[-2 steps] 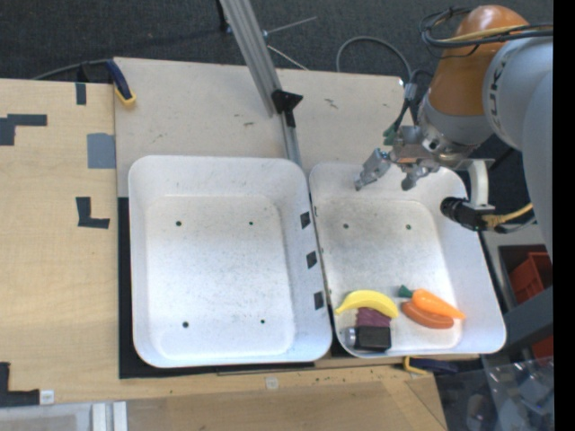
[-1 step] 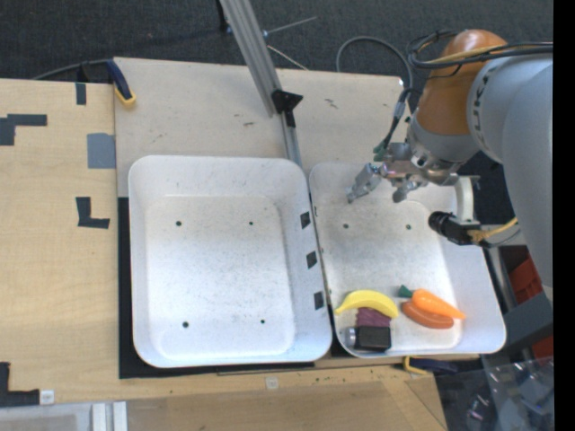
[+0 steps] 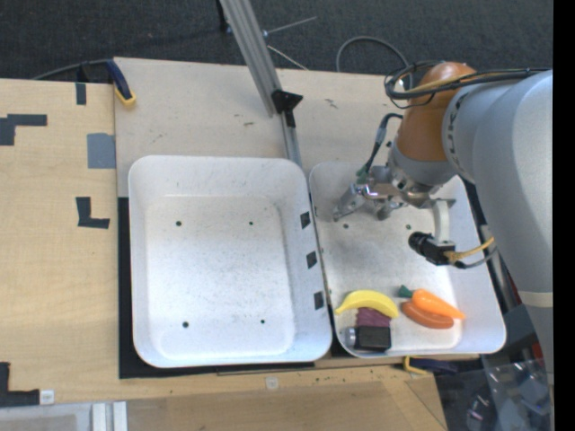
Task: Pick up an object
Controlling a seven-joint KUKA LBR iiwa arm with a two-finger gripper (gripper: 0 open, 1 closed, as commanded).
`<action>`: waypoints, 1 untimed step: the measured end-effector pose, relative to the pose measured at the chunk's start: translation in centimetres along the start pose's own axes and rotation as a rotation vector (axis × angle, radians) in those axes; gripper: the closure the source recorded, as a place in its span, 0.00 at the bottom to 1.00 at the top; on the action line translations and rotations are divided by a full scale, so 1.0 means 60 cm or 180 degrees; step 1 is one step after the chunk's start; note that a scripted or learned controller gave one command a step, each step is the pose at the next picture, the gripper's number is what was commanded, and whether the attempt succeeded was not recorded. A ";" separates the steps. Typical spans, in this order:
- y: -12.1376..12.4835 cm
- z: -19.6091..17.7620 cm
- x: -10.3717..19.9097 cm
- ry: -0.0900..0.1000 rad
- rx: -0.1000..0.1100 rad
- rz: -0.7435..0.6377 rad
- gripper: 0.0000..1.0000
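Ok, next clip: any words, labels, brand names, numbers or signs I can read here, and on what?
None can be read.
The black blocks on the wall between the two bins are plain marks, no letters.
The dark box by the banana shows no legible print.

My grey arm (image 3: pixel 503 160) reaches in from the right, orange band (image 3: pixel 431 124) just above the wrist. My gripper (image 3: pixel 349 209) hangs low, angled down and to the left, its fingers too blurred together to read.
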State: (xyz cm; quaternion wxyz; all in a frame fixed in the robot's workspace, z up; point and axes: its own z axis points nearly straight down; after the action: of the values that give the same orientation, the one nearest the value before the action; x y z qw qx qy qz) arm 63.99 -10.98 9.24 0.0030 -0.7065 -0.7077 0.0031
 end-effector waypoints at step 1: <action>0.003 -0.024 0.001 -0.0001 -0.0019 -0.0006 1.00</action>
State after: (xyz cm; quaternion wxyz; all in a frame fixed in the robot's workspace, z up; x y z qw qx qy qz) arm 64.20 -10.93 10.69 0.0007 -0.7059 -0.7083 0.0010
